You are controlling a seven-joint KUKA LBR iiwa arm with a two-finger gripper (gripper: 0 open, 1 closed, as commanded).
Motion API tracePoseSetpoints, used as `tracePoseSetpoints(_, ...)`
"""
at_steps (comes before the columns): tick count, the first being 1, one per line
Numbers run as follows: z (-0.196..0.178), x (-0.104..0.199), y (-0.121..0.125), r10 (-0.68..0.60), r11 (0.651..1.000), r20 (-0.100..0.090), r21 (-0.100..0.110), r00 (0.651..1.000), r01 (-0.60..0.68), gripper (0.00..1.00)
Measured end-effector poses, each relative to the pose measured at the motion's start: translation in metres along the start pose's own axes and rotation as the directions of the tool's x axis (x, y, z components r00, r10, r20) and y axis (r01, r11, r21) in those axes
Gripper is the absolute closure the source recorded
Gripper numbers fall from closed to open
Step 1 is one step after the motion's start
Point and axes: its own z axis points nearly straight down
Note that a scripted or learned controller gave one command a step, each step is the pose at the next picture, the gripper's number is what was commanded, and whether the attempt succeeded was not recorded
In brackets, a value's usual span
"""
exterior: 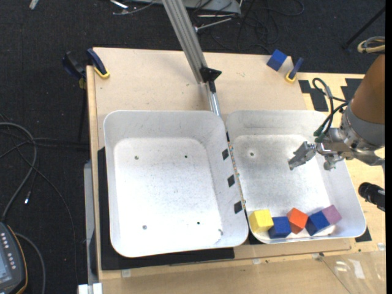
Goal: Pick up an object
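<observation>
Several small cubes lie in a row along the near wall of the right bin (275,124): a yellow cube (261,219), a blue cube (280,226), an orange cube (298,219), a second blue cube (318,222) and a purple cube (331,214). My gripper (302,155) hangs over the middle right of that bin, well above and behind the cubes. It points left, and nothing shows in it.
The left bin (122,124) sits beside the right one, with a raised divide between them. A loose blue block (277,59) rests on the bench at the back right. A slanted metal pole (187,32) crosses the back. Cables trail near the arm.
</observation>
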Motion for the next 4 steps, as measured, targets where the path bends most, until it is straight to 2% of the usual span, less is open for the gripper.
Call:
tracePoseSetpoints(1, 0.112, 0.013, 0.038, -0.004, 1.000, -0.001, 0.007, 1.000, 0.004, 0.00)
tracePoseSetpoints(2, 0.104, 0.008, 0.007, 0.002, 1.000, 0.000, 0.004, 1.000, -0.002, 0.00)
tracePoseSetpoints(3, -0.025, -0.024, 0.046, -0.003, 1.000, 0.004, -0.009, 1.000, 0.003, 0.00)
tracePoseSetpoints(4, 0.156, -0.002, 0.065, -0.005, 1.000, 0.000, 0.001, 1.000, 0.005, 0.00)
